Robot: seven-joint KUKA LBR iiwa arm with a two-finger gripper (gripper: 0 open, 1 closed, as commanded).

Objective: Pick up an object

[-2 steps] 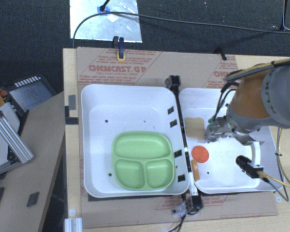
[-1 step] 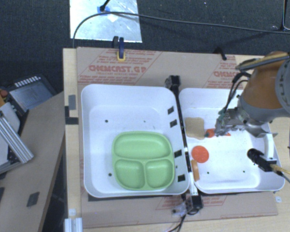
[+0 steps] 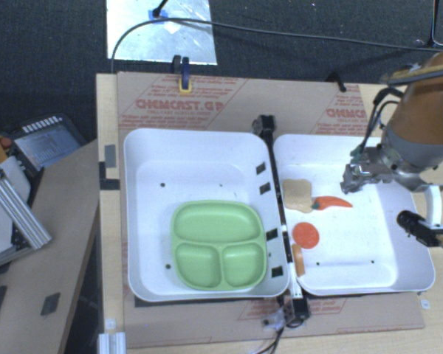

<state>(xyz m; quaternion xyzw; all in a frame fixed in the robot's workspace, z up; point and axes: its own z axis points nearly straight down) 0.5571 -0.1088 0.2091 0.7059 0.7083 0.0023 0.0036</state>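
Carrot [image 3: 332,203]: a small orange toy carrot with a green stub at its left end, lying flat on the floor of the right bin [image 3: 369,271], nearly crosswise; it is the thing nearest the end effector and the likely pick.
Handling, carrot: probably light, stiff plastic with a smooth, tapering skin, so it may slip or roll; best taken across the thicker middle, jaws closing on its long sides.
Beige piece [image 3: 297,195]: a bread-like slab just left of the carrot, touching or almost touching its green end; looks flat, low and hard to pinch.
Red disc [image 3: 306,234]: below and left of the carrot, apart from it; thin and flat, a poor grasp.
End effector [image 3: 354,177]: just above and right of the carrot, over the bin floor; nothing between its tips, and I cannot tell how wide it stands.
Green tray [image 3: 218,243]: three compartments, in the left bin [image 3: 155,153], well left of the carrot.
Tabletop [image 3: 207,102]: cardboard-covered, under both bins.
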